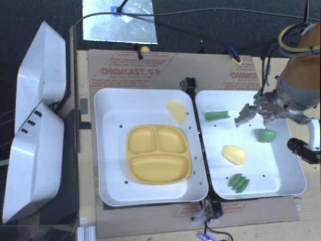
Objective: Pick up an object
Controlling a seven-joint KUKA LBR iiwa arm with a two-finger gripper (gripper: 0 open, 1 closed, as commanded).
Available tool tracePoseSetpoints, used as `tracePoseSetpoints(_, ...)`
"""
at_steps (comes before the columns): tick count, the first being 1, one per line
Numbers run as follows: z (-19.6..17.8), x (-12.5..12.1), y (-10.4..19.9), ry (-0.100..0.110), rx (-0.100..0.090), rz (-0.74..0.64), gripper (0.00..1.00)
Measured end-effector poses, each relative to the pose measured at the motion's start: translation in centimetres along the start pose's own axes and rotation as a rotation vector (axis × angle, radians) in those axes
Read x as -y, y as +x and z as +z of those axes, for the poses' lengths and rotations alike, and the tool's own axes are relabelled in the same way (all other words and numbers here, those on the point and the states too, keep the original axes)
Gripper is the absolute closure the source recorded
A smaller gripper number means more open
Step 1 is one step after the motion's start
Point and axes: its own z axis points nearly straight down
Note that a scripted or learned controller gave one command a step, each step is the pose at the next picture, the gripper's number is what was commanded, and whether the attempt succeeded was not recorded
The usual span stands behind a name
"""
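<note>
Across two bins (150,97): three green, two yellow pieces.

A: Both bins, the left bin (108,149) and the right bin (286,177), are plain white. The divided tray (158,153) is pale yellow.

B: And the slab (176,112) beside it, pale yellow too?

A: Yes, like the lump (233,154). The stick (216,116), ridged piece (238,183) and chunk (266,134) are green. The tabletop (150,72) is tan with red lettering.
</note>
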Motion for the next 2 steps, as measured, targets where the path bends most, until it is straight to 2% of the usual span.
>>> tracePoseSetpoints(1, -0.6, 0.0, -0.1, 0.006, 0.000, 0.002, 1.00)
tracePoseSetpoints(2, -4.3, 5.8, 1.0, 0.005, 0.000, 0.002, 1.00)
